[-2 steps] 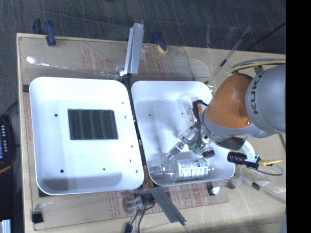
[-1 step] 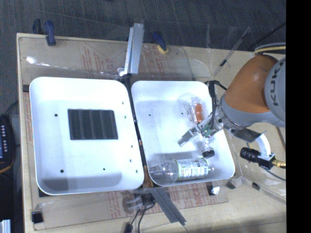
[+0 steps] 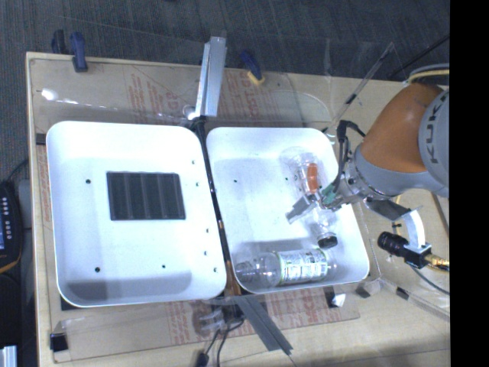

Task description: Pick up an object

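A clear plastic bottle (image 3: 284, 268) with a printed label, text illegible, lies on its side along the near wall of the right bin (image 3: 252, 159). Beyond it, the gripper (image 3: 306, 206) is down inside this bin beside a clear item with an orange part (image 3: 306, 172); finger state cannot be determined. The left bin (image 3: 76, 151) holds a dark ribbed panel (image 3: 145, 196). "KUKA" lettering marks the arm (image 3: 397, 140).

In the right bin (image 3: 252, 205), which sits just beside the left bin (image 3: 69, 205), a bottle (image 3: 284, 267) lies along the near wall, a second bottle (image 3: 307, 176) lies behind it, and the gripper (image 3: 306, 205) hangs between them.
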Controlling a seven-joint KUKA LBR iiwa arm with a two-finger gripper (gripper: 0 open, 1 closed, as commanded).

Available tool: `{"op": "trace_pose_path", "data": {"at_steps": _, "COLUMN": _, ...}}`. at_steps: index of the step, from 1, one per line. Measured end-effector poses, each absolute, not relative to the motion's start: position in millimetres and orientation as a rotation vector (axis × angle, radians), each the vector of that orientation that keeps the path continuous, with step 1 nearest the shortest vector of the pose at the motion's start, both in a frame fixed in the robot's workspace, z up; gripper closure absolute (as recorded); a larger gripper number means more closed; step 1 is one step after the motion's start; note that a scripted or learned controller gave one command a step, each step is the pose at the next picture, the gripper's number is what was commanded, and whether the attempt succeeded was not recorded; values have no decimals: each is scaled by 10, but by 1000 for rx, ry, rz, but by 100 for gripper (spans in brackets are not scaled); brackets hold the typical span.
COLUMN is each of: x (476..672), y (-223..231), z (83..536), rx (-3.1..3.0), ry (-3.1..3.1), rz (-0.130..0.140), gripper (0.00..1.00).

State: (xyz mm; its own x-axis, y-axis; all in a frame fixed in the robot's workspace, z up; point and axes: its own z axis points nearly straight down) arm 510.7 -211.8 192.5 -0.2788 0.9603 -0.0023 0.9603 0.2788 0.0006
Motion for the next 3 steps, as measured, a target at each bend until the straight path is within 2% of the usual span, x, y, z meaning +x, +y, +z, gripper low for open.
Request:
{"op": "trace_pose_path", "data": {"at_steps": 1, "x": 5789, "y": -2099, "z": 1994, "rx": 1927, "ry": 2482, "rz": -2, "gripper": 0}}
{"op": "trace_pose_path", "data": {"at_steps": 2, "x": 6085, "y": -2105, "z": 1965, "rx": 1894, "ry": 2506, "rz": -1, "gripper": 0}}
{"op": "trace_pose_path", "data": {"at_steps": 3, "x": 6308, "y": -2082, "z": 2198, "rx": 1642, "ry": 2676, "rz": -1, "gripper": 0}}
